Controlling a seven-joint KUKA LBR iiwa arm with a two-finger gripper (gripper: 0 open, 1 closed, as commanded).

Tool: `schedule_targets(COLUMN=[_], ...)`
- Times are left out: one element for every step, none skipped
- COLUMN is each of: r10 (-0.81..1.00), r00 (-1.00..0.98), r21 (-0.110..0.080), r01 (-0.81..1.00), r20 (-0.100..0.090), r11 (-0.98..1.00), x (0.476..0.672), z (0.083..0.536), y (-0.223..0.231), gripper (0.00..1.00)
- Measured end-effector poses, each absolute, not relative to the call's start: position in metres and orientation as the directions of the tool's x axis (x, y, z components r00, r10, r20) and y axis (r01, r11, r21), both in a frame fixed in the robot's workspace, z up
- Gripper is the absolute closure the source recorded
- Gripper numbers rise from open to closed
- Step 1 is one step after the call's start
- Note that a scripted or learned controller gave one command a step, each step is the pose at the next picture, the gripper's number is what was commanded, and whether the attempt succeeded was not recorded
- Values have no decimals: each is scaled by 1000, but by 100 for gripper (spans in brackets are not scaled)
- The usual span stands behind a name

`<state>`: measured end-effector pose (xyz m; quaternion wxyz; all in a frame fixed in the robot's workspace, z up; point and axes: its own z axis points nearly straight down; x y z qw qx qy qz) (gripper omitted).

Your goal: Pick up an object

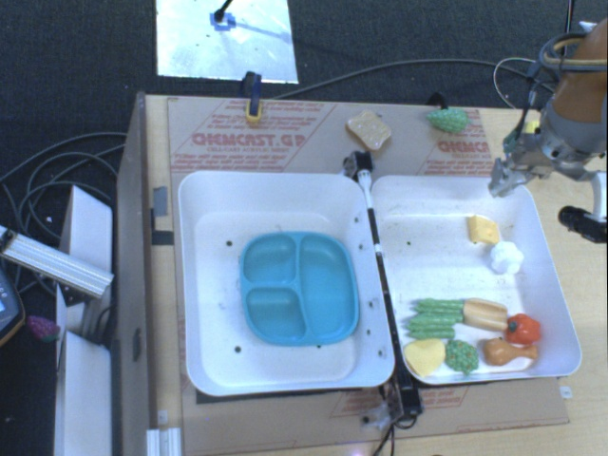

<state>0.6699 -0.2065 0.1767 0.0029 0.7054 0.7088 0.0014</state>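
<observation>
Toy foods [472, 332] in right bin [556, 283], blue tray [298, 288] in left bin [204, 255]

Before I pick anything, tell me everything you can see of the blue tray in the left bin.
The blue tray is a light blue, rounded-rectangle plate that looks like moulded plastic. It has three compartments: two smaller ones on the view's left side and a longer one on the right. It lies flat and upright, turned slightly askew, on the floor of the left bin, about in the middle and apart from the walls. No item lies in it, and nothing else touches it.
</observation>
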Motion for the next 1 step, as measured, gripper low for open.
schedule_targets(r10=[1000], r00=[-4], r21=[4], r01=[1000], r20=[-2], r11=[4], x=[669], z=[176], y=[-206], gripper=[0])
